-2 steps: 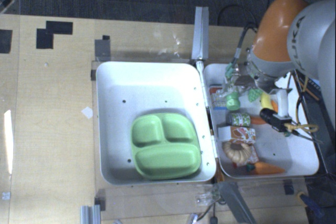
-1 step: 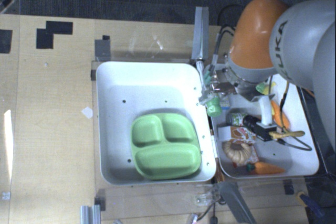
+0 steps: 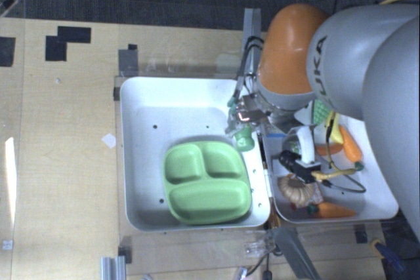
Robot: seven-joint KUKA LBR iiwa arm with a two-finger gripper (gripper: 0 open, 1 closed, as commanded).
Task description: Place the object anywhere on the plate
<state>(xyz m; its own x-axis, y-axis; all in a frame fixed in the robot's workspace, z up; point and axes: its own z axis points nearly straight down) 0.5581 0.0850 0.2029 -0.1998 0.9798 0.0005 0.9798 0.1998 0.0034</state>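
One green plate (image 3: 207, 181) with three compartments is seen in the left bin (image 3: 141, 141). Just past the plate's far right corner — above the bin's right wall — the gripper (image 3: 244, 130) is placed, and a small green object (image 3: 245, 140) is held between its fingers, which are closed narrowly on it. The object is not yet on the plate. More items — orange ones among them — are found in the right bin (image 3: 380, 203), beside the plate.
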